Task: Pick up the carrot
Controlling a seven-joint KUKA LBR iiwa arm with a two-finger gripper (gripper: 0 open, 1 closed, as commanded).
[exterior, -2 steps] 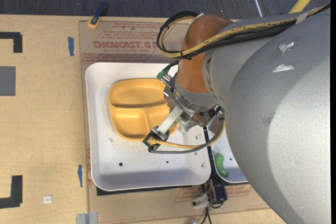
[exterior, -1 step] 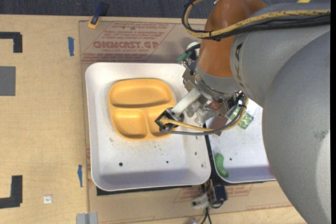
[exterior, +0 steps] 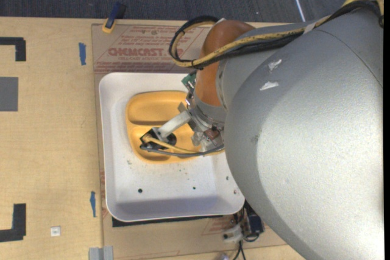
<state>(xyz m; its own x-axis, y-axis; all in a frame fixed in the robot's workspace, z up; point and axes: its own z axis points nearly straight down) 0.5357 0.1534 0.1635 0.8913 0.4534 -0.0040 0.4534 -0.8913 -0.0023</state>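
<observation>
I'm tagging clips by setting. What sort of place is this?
Probably a robotics lab or test cell: a grey robot arm hangs over a white bin, on a bench laid with a cardboard sheet and blue tape marks.

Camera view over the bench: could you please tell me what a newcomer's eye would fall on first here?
The huge grey arm looms over the right half of the view, with its orange band near the top centre. Below its wrist, a glossy yellow dish-shaped thing lies in the upper left of the white bin, which rests on printed brown cardboard.
</observation>
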